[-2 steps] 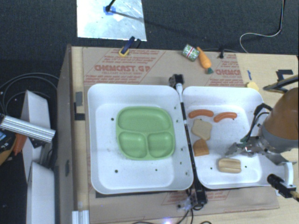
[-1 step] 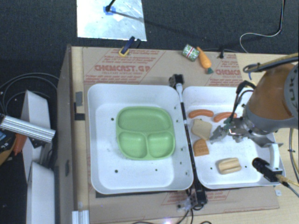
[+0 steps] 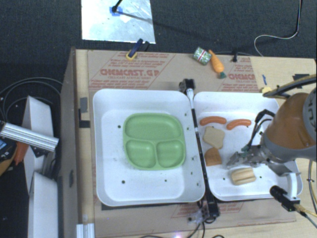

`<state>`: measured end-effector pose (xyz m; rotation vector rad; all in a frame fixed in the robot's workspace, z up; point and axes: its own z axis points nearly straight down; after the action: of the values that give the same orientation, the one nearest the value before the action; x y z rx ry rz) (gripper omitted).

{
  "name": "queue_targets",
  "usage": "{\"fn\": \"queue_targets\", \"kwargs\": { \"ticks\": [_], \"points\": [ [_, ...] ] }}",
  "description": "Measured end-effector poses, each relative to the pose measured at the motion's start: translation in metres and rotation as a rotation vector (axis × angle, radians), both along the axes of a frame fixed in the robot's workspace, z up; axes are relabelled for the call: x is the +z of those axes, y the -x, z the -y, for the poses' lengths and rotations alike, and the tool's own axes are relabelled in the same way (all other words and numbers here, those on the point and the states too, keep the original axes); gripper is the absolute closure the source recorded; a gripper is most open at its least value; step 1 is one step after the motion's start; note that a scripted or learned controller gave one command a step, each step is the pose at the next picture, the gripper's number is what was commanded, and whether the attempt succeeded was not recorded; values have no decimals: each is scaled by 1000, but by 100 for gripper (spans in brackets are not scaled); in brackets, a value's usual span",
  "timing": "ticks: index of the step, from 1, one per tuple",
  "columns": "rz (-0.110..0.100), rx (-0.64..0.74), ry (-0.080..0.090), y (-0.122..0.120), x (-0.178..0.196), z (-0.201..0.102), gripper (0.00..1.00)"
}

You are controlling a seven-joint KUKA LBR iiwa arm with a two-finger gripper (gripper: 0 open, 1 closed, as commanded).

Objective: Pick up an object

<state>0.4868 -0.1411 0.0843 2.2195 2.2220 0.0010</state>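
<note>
Grey tool (image 3: 241, 158) hovers low in the right bin (image 3: 277, 195), just above the bread roll (image 3: 242, 176); whether its grip is open cannot be told.

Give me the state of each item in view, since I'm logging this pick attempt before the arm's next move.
Green three-compartment plastic tray: flat in left white bin, nothing on it.
Two orange-red toy sausages: lying in right white bin, apart.
Tan bread slice: lying flat.
Brown wedge piece: lying beside the divider.
Beige toy bun: lying just below the gripper, not gripped.
</note>
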Motion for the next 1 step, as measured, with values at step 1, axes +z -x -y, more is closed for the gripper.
{"fn": "queue_targets", "kwargs": {
  "ticks": [1],
  "points": [
    [3, 3, -1, -130, 1, -36, 0]
  ]
}}
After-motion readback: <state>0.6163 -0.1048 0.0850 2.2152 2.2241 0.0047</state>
